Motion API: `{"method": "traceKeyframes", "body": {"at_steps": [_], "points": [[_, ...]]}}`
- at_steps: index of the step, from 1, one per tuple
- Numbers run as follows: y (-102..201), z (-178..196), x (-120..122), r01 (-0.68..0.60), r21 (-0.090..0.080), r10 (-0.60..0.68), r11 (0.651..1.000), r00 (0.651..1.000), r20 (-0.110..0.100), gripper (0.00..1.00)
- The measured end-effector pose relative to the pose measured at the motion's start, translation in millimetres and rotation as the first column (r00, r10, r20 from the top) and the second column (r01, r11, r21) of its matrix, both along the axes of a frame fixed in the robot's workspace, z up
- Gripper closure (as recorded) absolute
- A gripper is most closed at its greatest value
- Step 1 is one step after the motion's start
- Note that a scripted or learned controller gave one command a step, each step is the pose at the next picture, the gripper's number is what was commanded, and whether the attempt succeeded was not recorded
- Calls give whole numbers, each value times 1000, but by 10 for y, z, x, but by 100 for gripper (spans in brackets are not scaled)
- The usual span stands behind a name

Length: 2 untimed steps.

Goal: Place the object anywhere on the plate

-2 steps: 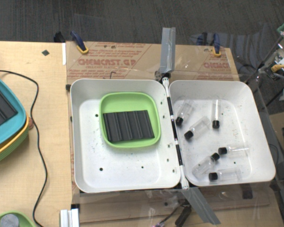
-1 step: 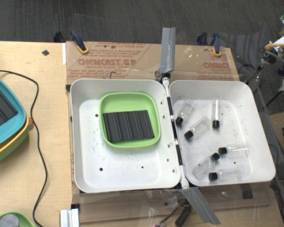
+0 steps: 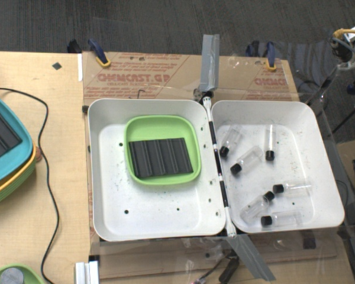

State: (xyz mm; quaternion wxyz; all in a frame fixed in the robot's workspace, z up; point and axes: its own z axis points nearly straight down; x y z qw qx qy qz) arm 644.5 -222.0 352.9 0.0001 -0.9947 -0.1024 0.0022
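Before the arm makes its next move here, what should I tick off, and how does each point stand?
1. Green plate sits in the left bin: ok.
2. Dark ribbed insert covers much of the plate, green rim bare: ok.
3. Clear vials with black caps lie in the right bin: ok.
4. Vials lie apart enough for a pick: cannot tell.
5. A vial already on the plate: not ok.

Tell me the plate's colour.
Green plate, with a dark grey ribbed insert; camera view.
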Motion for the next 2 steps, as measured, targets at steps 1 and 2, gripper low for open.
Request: {"method": "traceKeyframes", "body": {"at_steps": [1,2], "points": [[5,423,87,-1,0,1,1000,1000,1,0],[7,20,82,2,1,-2,1000,1000,-2,0]]}}
